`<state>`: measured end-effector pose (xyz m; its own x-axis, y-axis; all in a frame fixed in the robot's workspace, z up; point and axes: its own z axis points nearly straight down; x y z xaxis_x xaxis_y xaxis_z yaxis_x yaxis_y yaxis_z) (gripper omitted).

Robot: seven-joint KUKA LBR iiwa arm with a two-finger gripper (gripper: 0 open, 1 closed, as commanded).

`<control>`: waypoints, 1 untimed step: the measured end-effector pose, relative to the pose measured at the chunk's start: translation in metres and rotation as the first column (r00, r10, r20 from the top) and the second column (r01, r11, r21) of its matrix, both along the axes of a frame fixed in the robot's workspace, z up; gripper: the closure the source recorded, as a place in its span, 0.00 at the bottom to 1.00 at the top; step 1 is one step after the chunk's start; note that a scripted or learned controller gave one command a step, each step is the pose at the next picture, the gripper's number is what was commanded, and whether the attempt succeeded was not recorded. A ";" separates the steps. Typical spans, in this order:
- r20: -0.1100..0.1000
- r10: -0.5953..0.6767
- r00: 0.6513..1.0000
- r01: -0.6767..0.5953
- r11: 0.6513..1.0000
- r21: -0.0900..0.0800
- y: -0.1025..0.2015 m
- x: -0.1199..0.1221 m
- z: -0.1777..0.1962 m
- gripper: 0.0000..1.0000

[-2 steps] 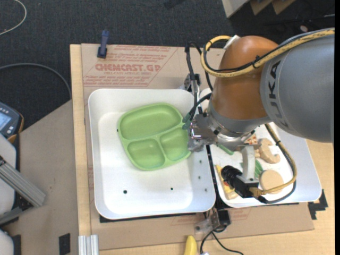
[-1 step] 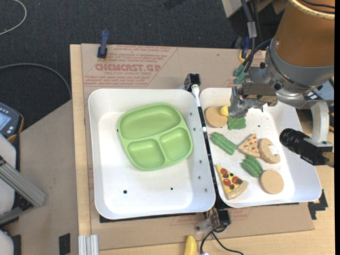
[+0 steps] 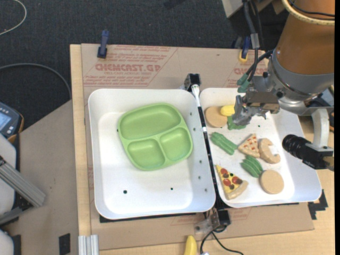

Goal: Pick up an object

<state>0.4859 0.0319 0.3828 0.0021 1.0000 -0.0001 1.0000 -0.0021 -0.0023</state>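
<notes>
pincer [image 3: 237, 120] | low in right bin [image 3: 297, 195] | opening unclear | seemingly touching green piece [image 3: 234, 123] by yellow piece [image 3: 227, 110]

Dark carpet floor [image 3: 48, 36] surrounds the cardboard-topped bench [image 3: 133, 62].

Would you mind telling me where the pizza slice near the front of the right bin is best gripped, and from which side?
Grip the pizza slice across its narrower middle, coming straight down from above. It lies flat on the right bin floor, so only its two long slanted edges offer fingers a hold. Its left side lies close to the bin wall, so turning the gripper to close across those edges probably suits best.
</notes>
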 end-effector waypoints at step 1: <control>-0.005 0.001 1.000 -0.001 1.000 0.000 0.009 0.031 -0.090 1.00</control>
<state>0.5174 0.0407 0.2929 0.0010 1.0000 -0.0005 1.0000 -0.0010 -0.0078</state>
